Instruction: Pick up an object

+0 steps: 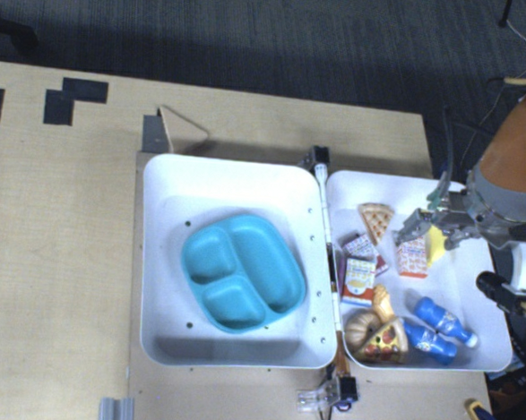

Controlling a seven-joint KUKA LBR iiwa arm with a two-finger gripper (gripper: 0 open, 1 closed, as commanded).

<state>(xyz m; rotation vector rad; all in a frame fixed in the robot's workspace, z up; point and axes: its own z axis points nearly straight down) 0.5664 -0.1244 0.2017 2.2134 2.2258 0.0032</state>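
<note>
The right bin holds several small items. Among them are a waffle-patterned wedge, a red and white packet, a yellow piece, a small carton and a blue bottle. A brown bread roll and a toy pizza slice lie at the bin's near edge. My gripper hangs over the upper middle of this bin, just above the yellow piece and the packet. Nothing is visibly lifted.
The left bin holds a blue divided plate. A divider rail runs between the bins. The arm's orange band and grey wrist cover the right bin's far right corner. Bare bench lies to the left.
</note>
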